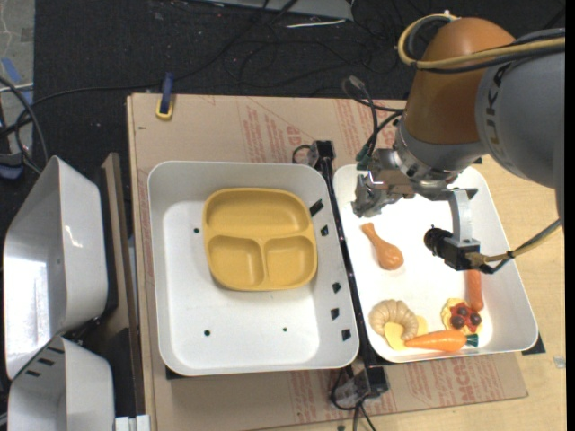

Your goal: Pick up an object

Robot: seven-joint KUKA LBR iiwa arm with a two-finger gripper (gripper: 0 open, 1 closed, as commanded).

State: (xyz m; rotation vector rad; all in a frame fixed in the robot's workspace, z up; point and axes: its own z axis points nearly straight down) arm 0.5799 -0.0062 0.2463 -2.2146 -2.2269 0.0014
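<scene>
Grey arm (532, 97) shows letters "UK" above pincer (371, 199).

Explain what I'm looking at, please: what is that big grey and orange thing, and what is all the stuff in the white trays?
The grey and orange thing is a robot arm reaching in from the right of the picture. At its tip is the gripper, its hand for picking things up. One camera, fixed above the bench, looks down at a slant.

Two shallow white bins sit side by side. The left bin holds a yellow divided plate. The right bin holds toy foods: a drumstick, a croissant, a carrot, a sausage and a small berry tart.

The gripper is over the right bin, close to the drumstick, and does not appear to be holding anything.
</scene>
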